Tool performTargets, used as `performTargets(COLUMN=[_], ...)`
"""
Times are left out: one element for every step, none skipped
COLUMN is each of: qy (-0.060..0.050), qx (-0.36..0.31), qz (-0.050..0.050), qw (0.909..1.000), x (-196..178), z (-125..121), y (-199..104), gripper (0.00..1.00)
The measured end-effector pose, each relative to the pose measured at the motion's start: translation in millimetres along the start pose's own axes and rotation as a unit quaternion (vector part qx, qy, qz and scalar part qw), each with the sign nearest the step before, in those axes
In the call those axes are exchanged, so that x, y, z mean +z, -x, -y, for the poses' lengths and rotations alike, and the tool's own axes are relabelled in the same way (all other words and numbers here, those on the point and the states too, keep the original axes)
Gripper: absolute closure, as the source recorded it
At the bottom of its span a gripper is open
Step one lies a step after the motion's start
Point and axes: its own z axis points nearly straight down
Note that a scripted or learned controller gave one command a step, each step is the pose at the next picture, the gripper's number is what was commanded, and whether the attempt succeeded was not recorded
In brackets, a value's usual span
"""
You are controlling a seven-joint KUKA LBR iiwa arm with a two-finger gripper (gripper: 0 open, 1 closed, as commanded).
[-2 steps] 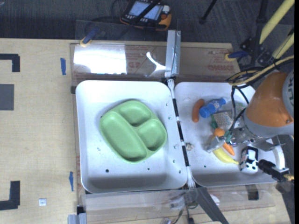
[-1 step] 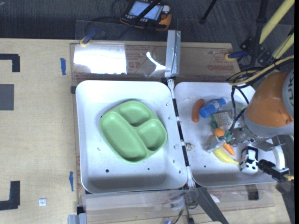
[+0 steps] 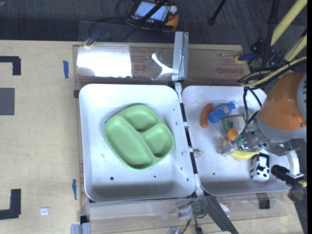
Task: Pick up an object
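Fingers: hidden among small toys in the right white plastic bin (image 3: 214,174).
Grey arm with orange band (image 3: 285,106): cut off at right edge.

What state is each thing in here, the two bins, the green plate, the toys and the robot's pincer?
Green divided plate: flat in the left bin.
Orange toy: lying in the right bin.
Blue toy: lying beside the orange one.
Banana: lying under the arm's wrist.
Pincer: low over the toy pile; grip unclear.
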Motion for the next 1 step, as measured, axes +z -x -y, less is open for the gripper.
performTargets(qy=[-0.005], qx=[0.131], qz=[-0.001], qw=[0.9914], x=[-86.8], z=[-43.3], y=[-45.7], gripper=[1.00])
